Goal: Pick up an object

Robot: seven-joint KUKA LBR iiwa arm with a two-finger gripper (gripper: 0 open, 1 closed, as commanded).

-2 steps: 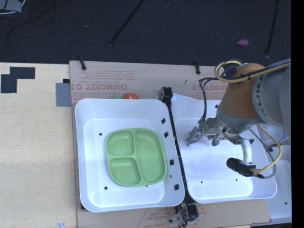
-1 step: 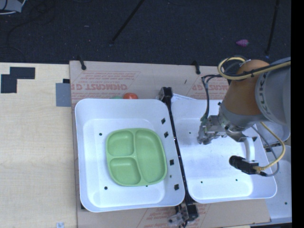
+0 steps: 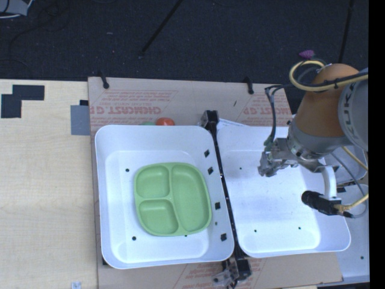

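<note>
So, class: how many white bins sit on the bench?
2. The left bin holds a green tray; the right bin lies beside it, under the gripper.

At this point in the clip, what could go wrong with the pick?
1. The gripper hangs over the right bin, while the green divided plate lies in the left bin, so a descent here may close on nothing.
2. The plate is flat and wide, probably hard to pinch except at its rim.
</note>
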